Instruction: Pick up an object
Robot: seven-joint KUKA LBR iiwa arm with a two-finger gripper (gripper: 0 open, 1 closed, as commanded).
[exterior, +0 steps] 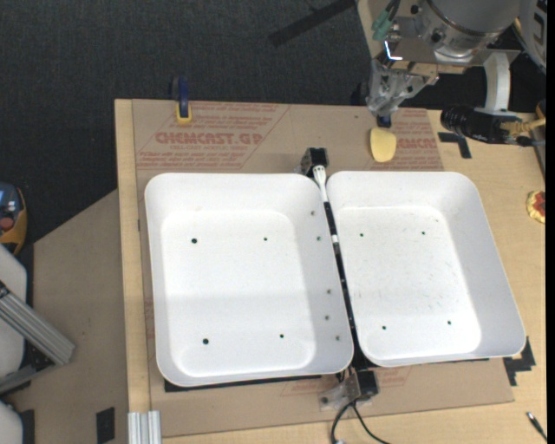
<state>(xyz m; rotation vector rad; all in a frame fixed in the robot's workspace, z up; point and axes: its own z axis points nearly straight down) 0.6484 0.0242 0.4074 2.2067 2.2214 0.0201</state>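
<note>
bench front edge (260, 416): brown board, bottom of frame; black clip and cable (360, 386) at the bins' lower junction, bottom centre.
left bin (165, 260): shallow, white, centre-left of frame; four dark dots on floor.
right bin (494, 286): shallow, white, centre-right; touching left bin along a dark seam down mid-frame; dark dots and faint scuffs on floor.
upper clip (314, 160): black, at top of seam, just above the bins.
board lettering (208, 136): red print, upper centre-left, beyond left bin.
blue-yellow clamp (181, 100): on board's far edge, upper left.
yellow object (382, 144): small, pale, rounded; on the board just beyond right bin's far rim, upper right of centre; outside both bins.
gripper (383, 111): upper right, pointing down, tips just above yellow object, near-touching; fingers close together, nothing seen between them; exact gap too small to tell.
arm (464, 22): grey, top right corner, reaching in from right.
</note>
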